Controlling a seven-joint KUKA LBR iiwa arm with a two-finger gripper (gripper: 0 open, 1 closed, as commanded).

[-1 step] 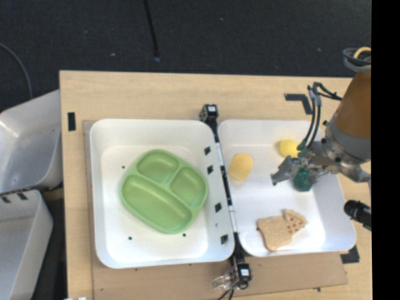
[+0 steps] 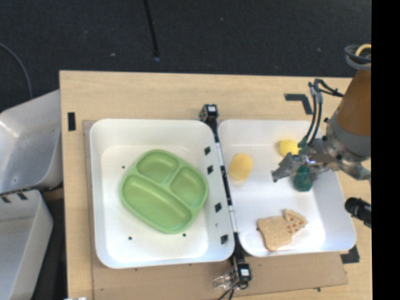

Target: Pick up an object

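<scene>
In the right bin (image 2: 325, 230), a small dark green object (image 2: 303, 181) is sitting near the far right part of the floor, directly under the gripper (image 2: 299, 167). It is rounded and dark teal-green, and its finer shape is too small to make out. Whether the gripper is closed on it cannot be told, since the tool body is hiding the contact area.

Just beyond the green object, a small yellow piece (image 2: 288, 147) is lying toward the far wall. A larger pale yellow, egg-shaped item (image 2: 241, 166) is resting near the left wall of this bin, well apart from the gripper. A tan toast-like slice (image 2: 281, 230) with a jagged upper right corner is lying near the front edge.

The left bin (image 2: 106, 242) is holding a light green divided plate (image 2: 164, 191) with three compartments, sitting flat near its centre. Black clips are joining the two bins along their shared wall.

Both bins are resting on a light wooden bench (image 2: 125, 95). Dark floor is surrounding the bench, and a white container is standing off its left side.

The arm (image 2: 356, 114) is reaching in from the right, its orange band above the grey wrist, with cables running beside it. The gripper is pointing down and leftward over the right bin.
</scene>
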